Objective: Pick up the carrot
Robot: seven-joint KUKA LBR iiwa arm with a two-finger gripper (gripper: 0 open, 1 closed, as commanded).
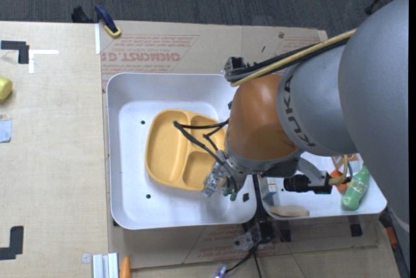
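**A:** Where does the carrot point(338, 175) sit?

**B:** In the right bin point(374, 208), a small orange piece peeking out just left of the green object point(355, 189), mostly hidden under the arm point(364, 88). The gripper point(218, 180) hangs well apart from it, over the left bin point(123, 160), at the near right corner of the yellow divided plate point(175, 150).

**A:** Does it carry anything?

**B:** Nothing shows between its tips, but whether the jaws are spread or closed cannot be told.

**A:** So what would make the step go well?

**B:** Probably crossing right over the divider first, clearing the plate rim, then descending straight above the carrot, keeping clear of the green object and the pale piece point(289, 210) nearby.
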